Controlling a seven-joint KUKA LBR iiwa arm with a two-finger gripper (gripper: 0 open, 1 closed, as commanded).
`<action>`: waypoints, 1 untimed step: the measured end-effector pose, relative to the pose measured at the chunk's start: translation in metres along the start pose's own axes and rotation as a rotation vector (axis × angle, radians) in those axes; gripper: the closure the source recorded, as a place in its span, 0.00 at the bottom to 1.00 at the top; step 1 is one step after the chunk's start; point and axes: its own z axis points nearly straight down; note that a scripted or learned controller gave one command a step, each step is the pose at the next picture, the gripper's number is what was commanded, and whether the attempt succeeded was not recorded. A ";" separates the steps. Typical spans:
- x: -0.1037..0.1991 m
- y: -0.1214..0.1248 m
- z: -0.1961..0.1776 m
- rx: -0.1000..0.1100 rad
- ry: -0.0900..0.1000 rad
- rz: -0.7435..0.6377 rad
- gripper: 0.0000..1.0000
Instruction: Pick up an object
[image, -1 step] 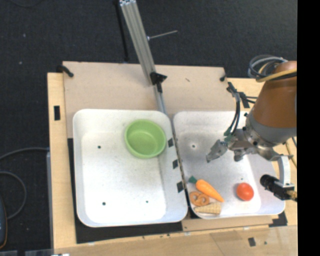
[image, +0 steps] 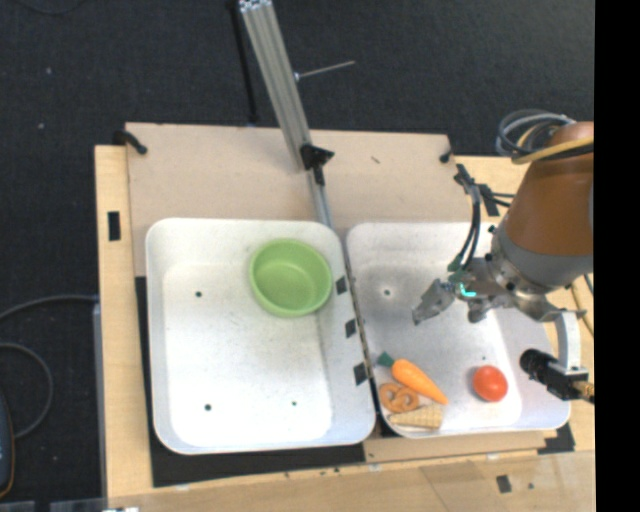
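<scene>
Gripper (image: 452, 302), fingers apart and empty, is poised over the right bin (image: 400, 250); the near toy carrot (image: 417, 379) is best straddled crosswise before closing.

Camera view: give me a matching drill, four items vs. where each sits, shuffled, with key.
Items:
1. green bowl
2. carrot
3. red ball
4. gripper

Places:
A. right bin, near its front right corner
B. left bin, upper right part
C. above the middle of the right bin
D. right bin, front left, beside a pretzel

Pairs: 1-B, 2-D, 3-A, 4-C
</scene>
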 end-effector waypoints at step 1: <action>-0.007 0.007 0.057 0.007 -0.002 0.000 0.00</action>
